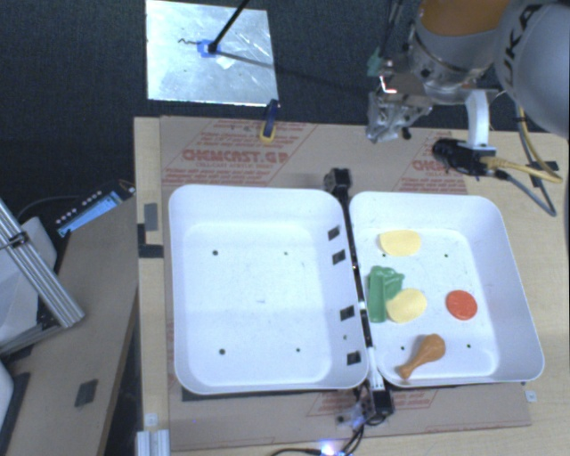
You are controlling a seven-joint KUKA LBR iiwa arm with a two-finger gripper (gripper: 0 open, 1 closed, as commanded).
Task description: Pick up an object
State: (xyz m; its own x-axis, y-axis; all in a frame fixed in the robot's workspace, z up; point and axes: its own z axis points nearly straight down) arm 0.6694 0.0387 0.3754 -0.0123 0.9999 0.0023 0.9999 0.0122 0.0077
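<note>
The gripper (389,127) hangs above the counter (294,151) behind the right bin (512,294), over the brown cardboard sheet beyond the bin's far rim, and nothing sits between its fingers; whether those fingers are spread or closed cannot be told from this slanted view. The arm's orange band (463,13) shows at the top edge, with grey housing to its right. All the objects lie in the right bin. A pale yellow oval piece (400,242) rests near the far side. Below it, a green piece (383,291) lies close to the divider between the bins, and a second yellow piece (407,305) touches its right edge. A round orange-red disc (461,305) sits apart to the right of these. Nearest the front rim, a brown drumstick-shaped toy (421,354) lies at a slant, its thick end pointing up and right. The left bin (191,267) stands just beside the right one, joined by black clips along the shared edge.
</note>
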